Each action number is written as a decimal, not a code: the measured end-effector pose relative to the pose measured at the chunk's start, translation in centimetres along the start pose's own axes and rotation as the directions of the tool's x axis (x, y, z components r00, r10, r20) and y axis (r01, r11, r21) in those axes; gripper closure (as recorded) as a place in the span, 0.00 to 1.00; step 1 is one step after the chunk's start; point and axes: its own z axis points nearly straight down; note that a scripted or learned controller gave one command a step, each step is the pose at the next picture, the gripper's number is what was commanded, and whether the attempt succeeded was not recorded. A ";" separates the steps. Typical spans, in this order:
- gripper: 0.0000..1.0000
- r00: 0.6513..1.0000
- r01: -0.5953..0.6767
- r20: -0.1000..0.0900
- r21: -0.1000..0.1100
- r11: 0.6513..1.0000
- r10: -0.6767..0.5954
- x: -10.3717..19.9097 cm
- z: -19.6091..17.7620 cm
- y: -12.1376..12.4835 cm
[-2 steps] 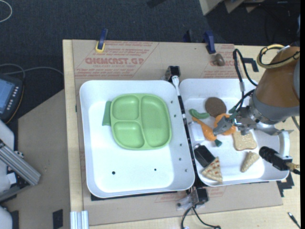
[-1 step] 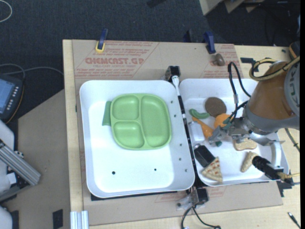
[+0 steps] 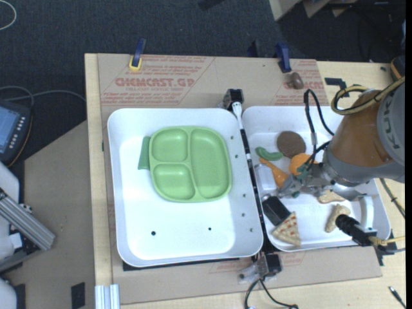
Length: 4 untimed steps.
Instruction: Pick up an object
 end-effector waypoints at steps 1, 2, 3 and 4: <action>1.00 1.000 -0.002 0.001 -0.004 1.000 0.002 0.0 -1.2 0.1; 1.00 1.000 -0.001 0.004 -0.010 1.000 0.001 -1.0 -6.1 0.5; 1.00 1.000 0.002 0.004 -0.012 1.000 -0.002 -0.9 -12.2 1.3; 1.00 1.000 0.002 0.004 -0.010 1.000 -0.002 -0.9 -14.3 1.4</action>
